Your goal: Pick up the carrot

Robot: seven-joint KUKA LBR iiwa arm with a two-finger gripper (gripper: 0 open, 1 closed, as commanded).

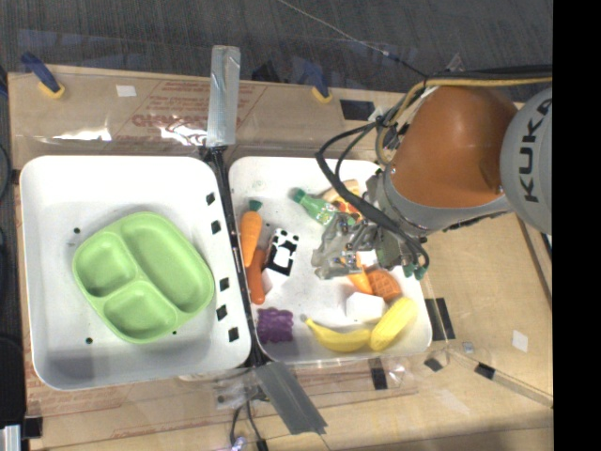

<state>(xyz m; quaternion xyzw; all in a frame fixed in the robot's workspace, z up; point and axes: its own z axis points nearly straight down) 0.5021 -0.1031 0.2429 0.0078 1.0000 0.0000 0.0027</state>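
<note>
The carrot is long and orange and lies lengthwise along the left wall of the right bin. My gripper hangs low over the middle of that bin, to the right of the carrot and apart from it. A black-and-white cube lies between the two. The wrist and cables hide the gripper's tips, and I see nothing held in it.
The right bin also holds a green bottle, purple grapes, a banana, a white block and an orange piece close under the gripper. In the left bin lies a green divided plate.
</note>
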